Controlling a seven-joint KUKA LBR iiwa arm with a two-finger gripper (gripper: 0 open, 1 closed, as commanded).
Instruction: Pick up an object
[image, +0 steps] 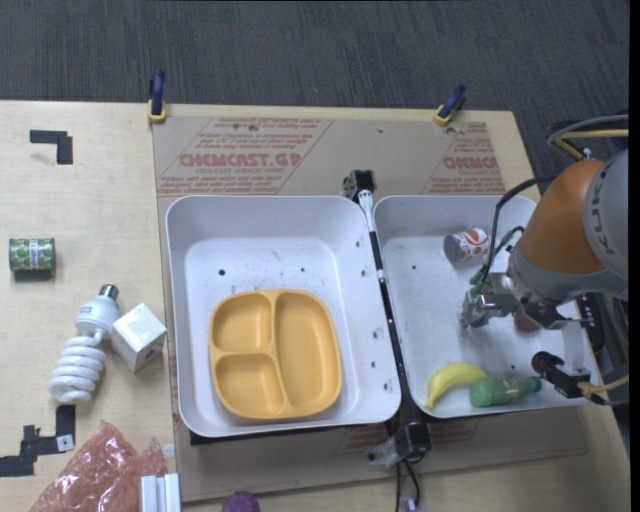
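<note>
1. While the gripper (478, 308) hangs low inside the right bin (420, 225), the step in hand looks like the approach — no object is yet seen between the fingers, so the pick is not done.
2. Whether the fingers are spread or closed I cannot tell; they show as a small metallic blur under the orange band of the arm (565, 235).
3. Three candidates lie in that bin. The banana (452, 381) rests near the front wall, and the green bottle (503, 389) lies on its side just beside it, to the right.
4. The small can (467, 243) sits apart from them, toward the back of the bin, tipped over, white with orange marks.
5. The gripper is between the can and the banana, touching neither as far as the view shows.
6. The banana looks curved and smooth — a grasp across its middle would likely hold best. The bottle is rounded and may roll if nudged.
7. The next move calls for centring over one item, then lowering until the fingers straddle it.
8. The left bin (185, 300) holds a yellow divided plate (275, 352); on the counter (80, 200) lie a light bulb (82, 348) and a white cube (139, 336).
</note>
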